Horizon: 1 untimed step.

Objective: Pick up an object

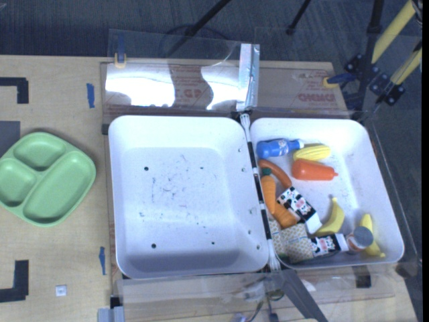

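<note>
Camera view puts every candidate in the right bin (375, 154); the orange pepper (314, 172) lies least crowded, so a descent there suits best. Gripper state: cannot tell.

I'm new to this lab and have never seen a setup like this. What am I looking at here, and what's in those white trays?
One camera looks down at a slant on a wooden bench used for robot grasping trials. Two shallow white bins sit side by side. The left bin shows only scuffs and small dots. The right bin holds toy items: a blue bottle, corn, an orange-red piece, a carrot, a banana and small cartons. A green divided plate lies far left.
</note>
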Each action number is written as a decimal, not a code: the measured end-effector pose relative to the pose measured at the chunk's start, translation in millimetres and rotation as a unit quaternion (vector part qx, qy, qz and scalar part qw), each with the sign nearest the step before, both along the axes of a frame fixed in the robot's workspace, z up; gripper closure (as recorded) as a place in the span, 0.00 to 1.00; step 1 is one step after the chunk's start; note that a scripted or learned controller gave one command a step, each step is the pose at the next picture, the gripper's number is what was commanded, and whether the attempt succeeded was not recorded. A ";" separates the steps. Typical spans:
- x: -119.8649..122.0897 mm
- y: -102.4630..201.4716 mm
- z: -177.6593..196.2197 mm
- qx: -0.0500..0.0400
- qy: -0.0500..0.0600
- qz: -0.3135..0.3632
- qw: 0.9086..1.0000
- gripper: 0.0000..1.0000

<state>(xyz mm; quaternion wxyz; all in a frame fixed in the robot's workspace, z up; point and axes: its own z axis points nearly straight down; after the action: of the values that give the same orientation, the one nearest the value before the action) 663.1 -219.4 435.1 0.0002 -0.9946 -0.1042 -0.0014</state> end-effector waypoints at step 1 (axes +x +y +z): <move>-31.1 -0.5 -19.8 0.000 0.002 0.107 0.994 1.00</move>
<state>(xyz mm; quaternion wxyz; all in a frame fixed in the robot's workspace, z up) 632.0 -219.9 415.3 0.0010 -0.9776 -0.2103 0.0011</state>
